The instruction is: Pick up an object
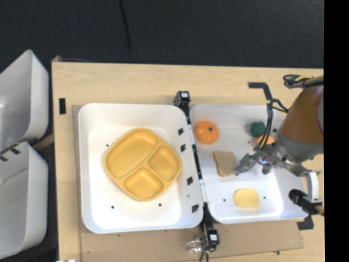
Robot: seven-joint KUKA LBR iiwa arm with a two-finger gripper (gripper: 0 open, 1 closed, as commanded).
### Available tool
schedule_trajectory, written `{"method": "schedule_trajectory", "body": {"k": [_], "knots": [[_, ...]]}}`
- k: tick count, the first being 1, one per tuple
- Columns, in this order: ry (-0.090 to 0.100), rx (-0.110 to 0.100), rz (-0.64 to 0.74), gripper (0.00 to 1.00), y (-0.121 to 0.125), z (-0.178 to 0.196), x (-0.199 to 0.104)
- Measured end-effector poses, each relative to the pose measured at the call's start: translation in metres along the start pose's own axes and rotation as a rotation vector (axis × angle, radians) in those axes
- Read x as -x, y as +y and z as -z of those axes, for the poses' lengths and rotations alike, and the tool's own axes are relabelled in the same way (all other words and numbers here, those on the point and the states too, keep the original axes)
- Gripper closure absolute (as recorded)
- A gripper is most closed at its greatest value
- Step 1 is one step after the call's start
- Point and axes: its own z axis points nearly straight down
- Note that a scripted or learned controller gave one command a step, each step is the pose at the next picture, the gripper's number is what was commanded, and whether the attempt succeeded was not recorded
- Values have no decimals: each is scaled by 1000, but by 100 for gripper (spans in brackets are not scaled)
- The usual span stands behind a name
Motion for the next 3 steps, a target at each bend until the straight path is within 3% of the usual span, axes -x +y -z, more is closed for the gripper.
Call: {"method": "schedule_trajectory", "body": {"k": [1,2,3], "knots": [[-1,2,-1,0,-1,-36,2],[1,8,-7,100,1,-23,2],[-1,10,3,100,-1,40,2]]}}
